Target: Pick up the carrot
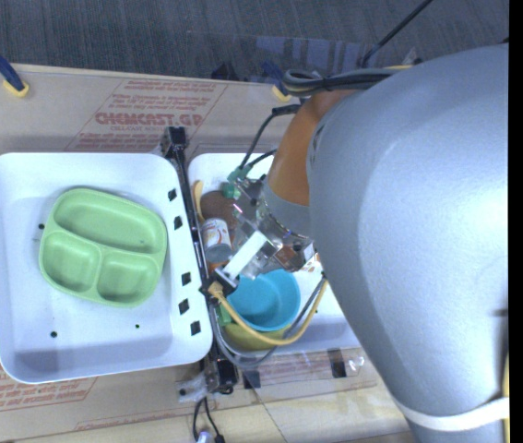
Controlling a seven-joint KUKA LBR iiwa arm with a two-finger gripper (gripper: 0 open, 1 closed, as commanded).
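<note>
**Carrot's buried somewhere under the arm, heads up**

Your grey arm with the orange band point(409, 238) is covering most of the right shallow white bin point(208, 169), and the hand point(247, 261) is down in the clutter by the round blue plastic bowl point(270, 303). You can't tell if it's apart or together from here. No carrot is identifiable; it's probably hidden under the arm. The risk as I see it: it grabs the bowl or the small brown-topped jar point(215, 233) instead. The green divided plastic plate point(104, 247) sits alone in the left white bin point(21, 247).
</note>
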